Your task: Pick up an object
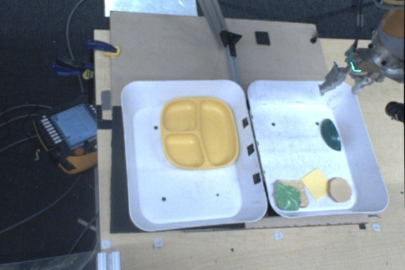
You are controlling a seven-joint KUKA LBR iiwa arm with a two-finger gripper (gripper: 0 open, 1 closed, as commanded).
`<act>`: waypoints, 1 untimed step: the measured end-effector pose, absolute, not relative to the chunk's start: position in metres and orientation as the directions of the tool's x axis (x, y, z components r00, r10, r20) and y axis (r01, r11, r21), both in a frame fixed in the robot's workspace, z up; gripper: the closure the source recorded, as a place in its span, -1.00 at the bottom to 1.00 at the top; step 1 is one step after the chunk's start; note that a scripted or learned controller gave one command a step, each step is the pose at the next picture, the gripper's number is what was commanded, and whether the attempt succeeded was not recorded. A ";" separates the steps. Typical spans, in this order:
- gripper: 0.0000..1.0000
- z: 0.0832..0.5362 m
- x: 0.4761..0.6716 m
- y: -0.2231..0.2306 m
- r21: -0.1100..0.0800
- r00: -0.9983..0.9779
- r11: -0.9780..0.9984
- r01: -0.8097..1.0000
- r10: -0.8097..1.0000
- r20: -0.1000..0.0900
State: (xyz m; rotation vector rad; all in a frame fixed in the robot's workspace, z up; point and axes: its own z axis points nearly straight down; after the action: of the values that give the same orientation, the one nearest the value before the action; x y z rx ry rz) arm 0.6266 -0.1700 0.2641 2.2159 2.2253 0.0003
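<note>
Lying in the right bin (364,136): dark teal oval piece (330,134) near 3 o'clock of centre, unmarked; along the 6 o'clock edge, green leafy piece (288,196) on a tan slice, yellow block (315,183), round tan disc (340,190), close together. No readable writing anywhere. Resting in the left bin (145,199): yellow divided plate (199,133). Hovering over the right bin's 1 o'clock corner: hand (345,79), fingers spread apart, released, nothing between them, well apart from the teal piece.
</note>
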 end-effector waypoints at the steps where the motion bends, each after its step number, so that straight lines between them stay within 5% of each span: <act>1: -1.00 0.265 0.627 -0.170 0.002 -0.004 0.004 1.000 1.000 -0.001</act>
State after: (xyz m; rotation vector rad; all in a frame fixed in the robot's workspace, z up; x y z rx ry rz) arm 0.6269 -0.1700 0.2649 2.2149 2.2247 0.0016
